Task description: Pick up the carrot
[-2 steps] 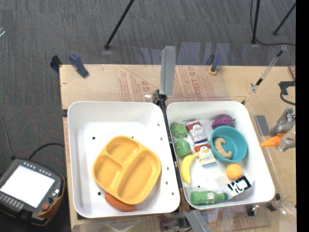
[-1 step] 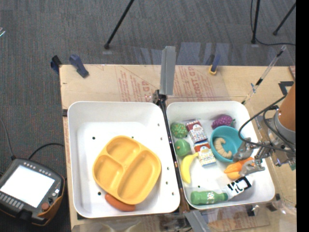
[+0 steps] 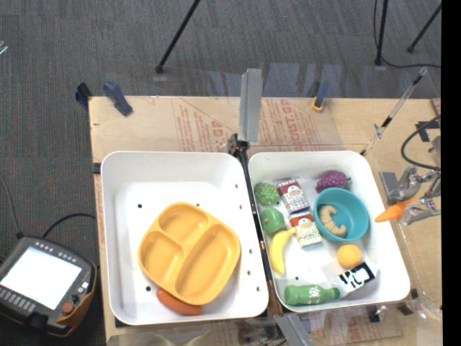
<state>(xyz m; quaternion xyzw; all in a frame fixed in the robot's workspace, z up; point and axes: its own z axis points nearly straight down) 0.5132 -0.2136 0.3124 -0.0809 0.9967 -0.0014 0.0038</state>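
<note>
the carrot (image 3: pixel 390 212) is being seen at the right rim of the right bin (image 3: pixel 392 265), its pointed tip overhanging the rim toward the bin and its thicker end reaching back into the gripper (image 3: pixel 416 203); the gripper is being held just outside that rim, and the carrot's thick end appears to be sitting between its fingers, so the gripper is being judged as closed on the carrot, though the metalwork there is small and cluttered; the carrot is lying roughly level, tilted slightly down toward its tip.

handling, as a judgement: a small toy carrot, likely light, stiff plastic and smooth, so slipping or pivoting is being expected if it is pinched near the taper; the thick end is being judged the better place to be gripped, across the widest part.

to the gripper's left, inside the bin, a teal bowl (image 3: pixel 341 213) is sitting nearest, with an orange (image 3: pixel 349 255) just below it and purple grapes (image 3: pixel 332 180) above; the yellow divided plate (image 3: pixel 190 251) is lying well apart in the left bin (image 3: pixel 122 193).
</note>
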